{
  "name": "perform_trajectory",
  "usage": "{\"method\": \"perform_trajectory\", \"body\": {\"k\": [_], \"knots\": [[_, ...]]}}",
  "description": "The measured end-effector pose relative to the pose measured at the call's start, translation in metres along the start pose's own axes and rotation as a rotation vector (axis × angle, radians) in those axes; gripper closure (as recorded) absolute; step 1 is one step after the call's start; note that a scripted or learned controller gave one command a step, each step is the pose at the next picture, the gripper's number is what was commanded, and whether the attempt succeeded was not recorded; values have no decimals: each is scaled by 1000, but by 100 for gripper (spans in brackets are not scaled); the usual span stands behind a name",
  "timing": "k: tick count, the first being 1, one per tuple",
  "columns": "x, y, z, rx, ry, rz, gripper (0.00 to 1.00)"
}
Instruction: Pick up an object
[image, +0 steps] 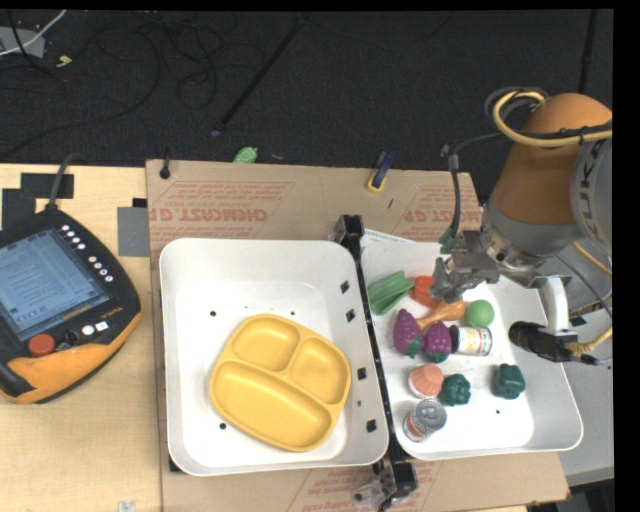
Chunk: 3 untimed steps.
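Gripper (452, 283) directly over orange carrot (441, 314); purple grapes (420, 334) just below

Upside-down red print, unreadable, on cardboard sheet (250, 200)

Toy foods (440, 340) clustered in right bin (545, 425)

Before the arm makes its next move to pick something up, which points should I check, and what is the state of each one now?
1. Gripper is above the right bin: ok.
2. Toys lie under it, an orange carrot and a red piece: ok.
3. Target stands apart from its neighbours: not ok, purple grapes and green leaf crowd it.
4. Finger opening: cannot tell.
5. Yellow tray lies in the left bin, away from the arm: ok.
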<state>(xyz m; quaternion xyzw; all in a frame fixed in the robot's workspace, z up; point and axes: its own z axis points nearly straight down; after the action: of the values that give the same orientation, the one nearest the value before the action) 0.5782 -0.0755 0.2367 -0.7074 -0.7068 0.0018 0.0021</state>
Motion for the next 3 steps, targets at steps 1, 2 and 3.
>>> {"method": "perform_trajectory", "body": {"k": [1,2,3], "knots": [[-81,42,106,4,-3,4,100],[9,68,45,-10,3,-9,100],[51,44,-44,-11,1,-5,100]]}}
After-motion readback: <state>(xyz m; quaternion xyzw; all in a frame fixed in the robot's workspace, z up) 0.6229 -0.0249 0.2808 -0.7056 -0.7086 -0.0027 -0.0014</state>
